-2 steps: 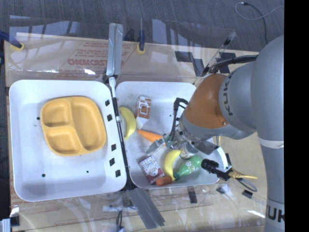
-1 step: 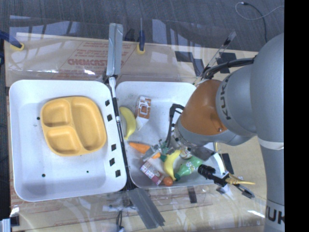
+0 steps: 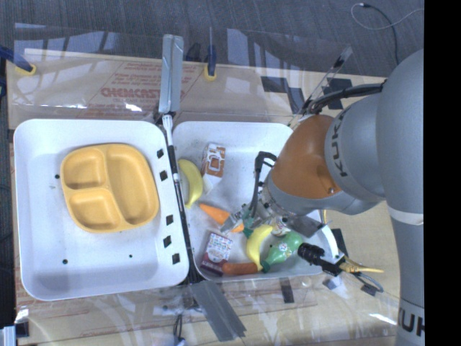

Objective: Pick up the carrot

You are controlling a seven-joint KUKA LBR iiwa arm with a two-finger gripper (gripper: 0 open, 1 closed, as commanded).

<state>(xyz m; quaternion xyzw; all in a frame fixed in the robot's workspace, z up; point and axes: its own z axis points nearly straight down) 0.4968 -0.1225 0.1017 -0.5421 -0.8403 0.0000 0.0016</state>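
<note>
A: Where is the carrot [image 3: 215, 213]?

B: In the right bin [image 3: 238, 131], about the middle of its floor, lying flat. Its long axis runs from upper left to lower right. The lower-right end goes in under the jaws [image 3: 241, 220], so I cannot tell which end is the tip.

A: Are the jaws on it?

B: They sit at that lower-right end, touching or just over it. The arm [image 3: 338, 164] crowds that spot and I cannot tell whether the jaws are apart or together, nor whether the carrot is between them.

A: How much room around it?

B: Bare white floor above it, up to the small packet [image 3: 214, 159] near the bin's far wall. To its left a banana [image 3: 191, 181] lies near the wall that the two bins share. Below it is tight: a red and white packet [image 3: 219, 247], a sausage [image 3: 239, 268] by the near wall, and a yellow fruit [image 3: 258, 244] touching a green toy [image 3: 282, 249].

A: And the right side?

B: Taken up by the arm, whose orange band hangs over the bin's right half.

A: The left bin [image 3: 36, 265]?

B: A yellow divided plate [image 3: 108, 187] lies in it, well apart from the carrot, with bare floor around it. Both bins stand on the table [image 3: 94, 78].
</note>
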